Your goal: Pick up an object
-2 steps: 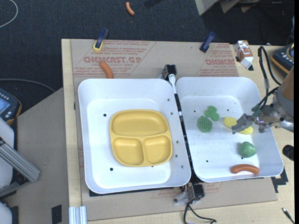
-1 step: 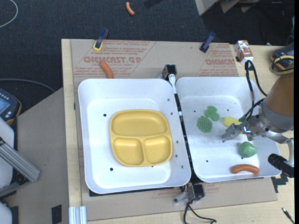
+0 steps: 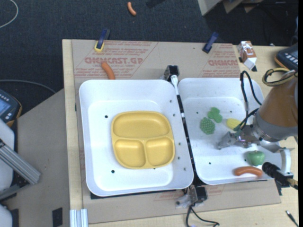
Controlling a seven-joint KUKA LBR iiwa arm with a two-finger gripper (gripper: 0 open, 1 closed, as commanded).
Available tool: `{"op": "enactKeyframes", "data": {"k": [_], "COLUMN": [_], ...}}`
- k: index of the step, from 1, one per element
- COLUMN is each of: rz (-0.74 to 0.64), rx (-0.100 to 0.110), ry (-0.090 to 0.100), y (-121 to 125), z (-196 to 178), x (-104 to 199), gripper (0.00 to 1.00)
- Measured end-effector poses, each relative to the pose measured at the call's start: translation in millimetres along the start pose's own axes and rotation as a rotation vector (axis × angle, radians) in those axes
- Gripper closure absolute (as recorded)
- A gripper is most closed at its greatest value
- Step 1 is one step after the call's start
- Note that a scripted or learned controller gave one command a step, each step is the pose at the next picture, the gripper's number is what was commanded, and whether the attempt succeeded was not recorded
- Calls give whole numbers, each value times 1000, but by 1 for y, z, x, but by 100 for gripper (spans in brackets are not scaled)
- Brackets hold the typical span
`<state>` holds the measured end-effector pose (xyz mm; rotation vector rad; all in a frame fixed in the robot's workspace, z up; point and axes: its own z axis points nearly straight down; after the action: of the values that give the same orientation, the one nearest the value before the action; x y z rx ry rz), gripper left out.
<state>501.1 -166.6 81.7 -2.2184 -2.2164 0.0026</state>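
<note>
In the right bin (image 3: 189, 98) lie a knobbly green piece (image 3: 207, 125), a smaller green piece (image 3: 215, 113), a yellow piece (image 3: 233, 123), a pale green ball (image 3: 256, 158) and an orange sausage (image 3: 247, 171). My gripper (image 3: 223, 143) is low in this bin, reaching leftward from the arm with the orange band (image 3: 279, 105). It is just below and right of the knobbly green piece, below the yellow piece and left of the green ball. Nothing shows at its tip.
The left bin (image 3: 90, 126) holds a yellow divided plate (image 3: 142, 138). A black divider strip (image 3: 182, 122) runs between the bins. An orange sausage (image 3: 108, 70) lies on the cardboard behind the left bin. Clamps (image 3: 101, 40) (image 3: 210, 42) sit at the back edge.
</note>
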Motion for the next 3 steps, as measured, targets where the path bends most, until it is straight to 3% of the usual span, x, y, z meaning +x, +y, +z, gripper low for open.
{"op": "enactKeyframes", "data": {"k": [1, 3], "rz": [0, -1], "rx": [-7, -12], "ry": [-3, -6], "y": [1, -1], "z": [-13, -131], "x": [-1, -6], "gripper": [100, 100]}}
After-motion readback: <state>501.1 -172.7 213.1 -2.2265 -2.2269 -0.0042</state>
